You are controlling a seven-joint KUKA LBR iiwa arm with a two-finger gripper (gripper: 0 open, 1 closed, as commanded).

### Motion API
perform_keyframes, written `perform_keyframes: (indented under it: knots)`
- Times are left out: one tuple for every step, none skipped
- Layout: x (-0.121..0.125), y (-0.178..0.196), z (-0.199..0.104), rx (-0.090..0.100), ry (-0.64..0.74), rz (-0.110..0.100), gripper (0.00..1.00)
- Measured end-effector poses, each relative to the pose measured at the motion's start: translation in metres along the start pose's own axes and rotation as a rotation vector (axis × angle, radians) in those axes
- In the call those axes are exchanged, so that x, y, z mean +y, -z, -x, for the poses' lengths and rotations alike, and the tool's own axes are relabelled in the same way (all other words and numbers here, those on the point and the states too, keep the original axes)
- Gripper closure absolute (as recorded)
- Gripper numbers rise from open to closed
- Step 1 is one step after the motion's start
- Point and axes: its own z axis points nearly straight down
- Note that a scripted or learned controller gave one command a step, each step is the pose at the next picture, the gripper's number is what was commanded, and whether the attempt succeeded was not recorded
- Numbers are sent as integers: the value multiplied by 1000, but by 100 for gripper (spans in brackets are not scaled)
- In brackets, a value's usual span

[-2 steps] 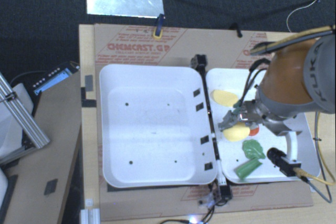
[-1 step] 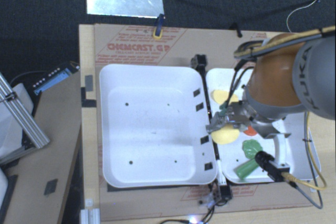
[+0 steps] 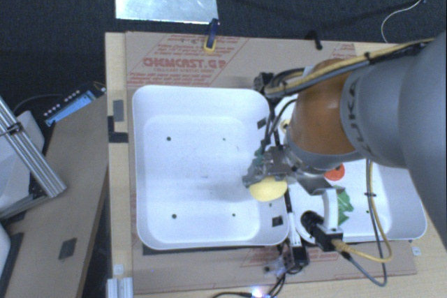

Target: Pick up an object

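Left bin (image 3: 167,171) first: I read its white floor as bare apart from small dark dots, nothing there to go for. Moving right, at that bin's right wall, toward its front-right corner, sits the yellow object (image 3: 267,189), rounded, its long axis running roughly across the view. It lies directly below the gripper (image 3: 264,174), touching or nearly so; the metal tip comes down on the object's upper left side. I cannot tell whether the thing is clamped or merely under the tip, since the wrist hides that.

Further right, the arm's orange band (image 3: 318,115) covers most of the right bin (image 3: 405,220). A red item (image 3: 336,173) and a green item (image 3: 343,204) show just beside the wrist, near the shared wall, apart from the tip.

My call: the yellow object is the candidate, offset almost nil, so lift decides it.
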Motion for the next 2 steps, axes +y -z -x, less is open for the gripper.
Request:
perform_keyframes:
  knots:
    - [46, 30, -76, 1, 3, 10, 100]
    - [141, 113, -134, 3, 0, 20, 100]
